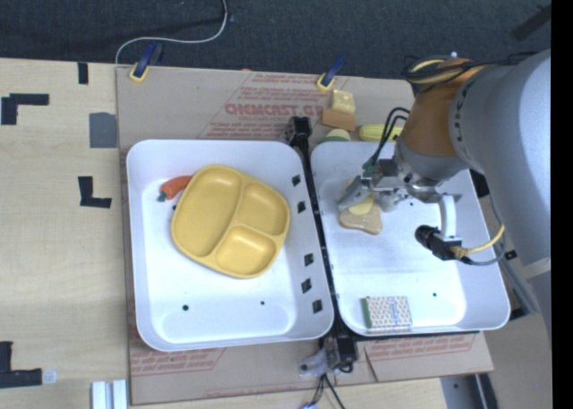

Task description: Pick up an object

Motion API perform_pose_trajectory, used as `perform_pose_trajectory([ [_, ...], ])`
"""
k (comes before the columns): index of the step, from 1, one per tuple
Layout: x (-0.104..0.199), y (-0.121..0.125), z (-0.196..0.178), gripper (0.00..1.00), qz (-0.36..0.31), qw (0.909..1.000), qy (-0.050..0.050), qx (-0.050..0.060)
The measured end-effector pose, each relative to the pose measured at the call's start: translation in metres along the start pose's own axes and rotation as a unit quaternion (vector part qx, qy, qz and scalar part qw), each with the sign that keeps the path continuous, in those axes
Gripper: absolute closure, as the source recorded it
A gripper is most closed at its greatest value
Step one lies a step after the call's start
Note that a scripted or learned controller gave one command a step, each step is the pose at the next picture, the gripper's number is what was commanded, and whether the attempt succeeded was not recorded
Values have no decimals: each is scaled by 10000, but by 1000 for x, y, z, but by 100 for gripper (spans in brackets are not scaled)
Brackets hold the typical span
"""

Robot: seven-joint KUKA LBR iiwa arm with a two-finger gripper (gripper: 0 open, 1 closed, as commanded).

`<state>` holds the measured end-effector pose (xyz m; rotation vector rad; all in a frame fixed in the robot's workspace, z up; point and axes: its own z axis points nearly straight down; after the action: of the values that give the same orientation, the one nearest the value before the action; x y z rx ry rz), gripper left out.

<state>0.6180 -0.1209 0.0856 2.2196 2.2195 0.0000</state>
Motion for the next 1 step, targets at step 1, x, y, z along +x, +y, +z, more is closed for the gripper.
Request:
perform_pose_trajectory([
  [1, 19, 13, 1, 0, -12, 10000, 3, 3],
])
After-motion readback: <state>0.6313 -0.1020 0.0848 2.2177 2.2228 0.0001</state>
